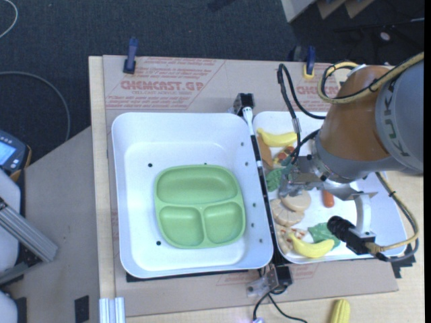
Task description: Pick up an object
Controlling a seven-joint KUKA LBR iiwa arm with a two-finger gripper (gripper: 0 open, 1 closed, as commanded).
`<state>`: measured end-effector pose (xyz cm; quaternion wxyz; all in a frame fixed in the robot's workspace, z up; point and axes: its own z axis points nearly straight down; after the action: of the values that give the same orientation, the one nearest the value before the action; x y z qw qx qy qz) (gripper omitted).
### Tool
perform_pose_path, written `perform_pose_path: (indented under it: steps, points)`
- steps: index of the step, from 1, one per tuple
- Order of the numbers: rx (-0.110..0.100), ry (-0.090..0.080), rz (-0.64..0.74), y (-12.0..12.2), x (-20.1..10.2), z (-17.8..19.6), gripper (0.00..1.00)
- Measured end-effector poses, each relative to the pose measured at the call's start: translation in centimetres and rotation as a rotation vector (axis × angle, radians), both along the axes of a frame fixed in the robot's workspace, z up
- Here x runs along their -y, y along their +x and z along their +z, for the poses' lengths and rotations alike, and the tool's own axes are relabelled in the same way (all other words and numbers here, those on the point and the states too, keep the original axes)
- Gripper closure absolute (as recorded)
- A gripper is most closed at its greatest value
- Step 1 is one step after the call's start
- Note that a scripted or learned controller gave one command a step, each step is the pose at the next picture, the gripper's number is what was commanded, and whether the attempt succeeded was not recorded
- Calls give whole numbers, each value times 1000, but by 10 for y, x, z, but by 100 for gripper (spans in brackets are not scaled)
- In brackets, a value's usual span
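Grey arm (404, 123), orange wrist band (357, 113); black and yellow cables (291, 99)

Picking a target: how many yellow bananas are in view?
3. One banana lies at the far end of the right bin, one at its near edge, and one on the bench outside the bins. The arm may hide more.

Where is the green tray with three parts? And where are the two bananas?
green tray (199, 206): camera view, on its middle where the three parts meet.
upper banana (277, 138): camera view, on the middle of its yellow curve.
lower banana (312, 249): camera view, on its middle.
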<state>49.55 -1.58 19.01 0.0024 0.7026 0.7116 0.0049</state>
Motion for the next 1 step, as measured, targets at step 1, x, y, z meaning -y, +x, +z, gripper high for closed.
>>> perform_pose_path:
  steps: [1]
  points:
    - [-8, -4, -12, -2, 7, 5, 100]
